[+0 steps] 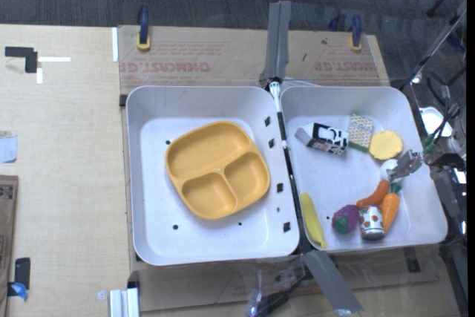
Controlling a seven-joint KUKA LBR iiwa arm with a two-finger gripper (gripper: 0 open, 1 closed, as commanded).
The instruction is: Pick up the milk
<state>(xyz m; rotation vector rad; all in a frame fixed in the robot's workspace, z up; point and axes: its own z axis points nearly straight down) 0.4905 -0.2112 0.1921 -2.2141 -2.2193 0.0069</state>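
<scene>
Milk [325, 138], a small carton patterned in black and white like a cow's hide with a grey gabled end pointing toward 9 o'clock, lies on its side in the right bin [423, 159], in that bin's upper left part, roughly at 11 o'clock from the bin's middle. Bare white floor lies below the carton toward 6 o'clock and also between it and the divider wall at 9 o'clock, so the carton has open room on those two sides. At its 3 o'clock side a patterned, greenish square packet [361, 131] lies just beside it, close enough that whether they touch is hard to tell, and a round yellow disc [386, 145] sits beyond that. The crowded part of the bin is the lower right: an orange carrot [387, 206], a small can [372, 223] and a purple item [344, 219] cluster near the 5 o'clock corner, while a yellow corn cob [312, 219] lies along the lower left wall. The gripper [404, 165] hangs near the right wall at 3 o'clock, above the carrot's top and well apart from the carton; whether its fingers are spread or pressed together cannot be told. The left bin [141, 159] holds a yellow divided plate [217, 168].
</scene>
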